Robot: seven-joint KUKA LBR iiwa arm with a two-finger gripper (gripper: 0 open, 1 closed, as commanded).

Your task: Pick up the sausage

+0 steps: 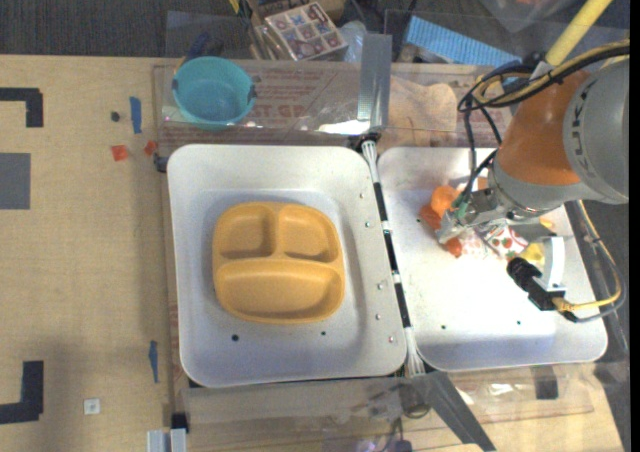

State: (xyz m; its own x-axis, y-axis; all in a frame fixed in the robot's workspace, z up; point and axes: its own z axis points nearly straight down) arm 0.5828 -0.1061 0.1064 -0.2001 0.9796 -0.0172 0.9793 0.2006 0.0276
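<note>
In the right bin [480, 325], my gripper [462, 223] is low over a small cluster of toy food near the bin's upper left. A small reddish piece [453, 246], probably the sausage, lies just below the gripper tip, partly covered by it. An orange chunk [438, 203] sits right beside the gripper on its upper left. A white item with red speckles [500, 238] lies to its right, under the wrist. I cannot see whether anything is held.
The left bin [190, 270] holds a yellow divided plate [279, 262]. A teal bowl [212, 90] stands behind the bins at the left. The arm's orange band [535, 135] crosses the right bin's upper right corner.
</note>
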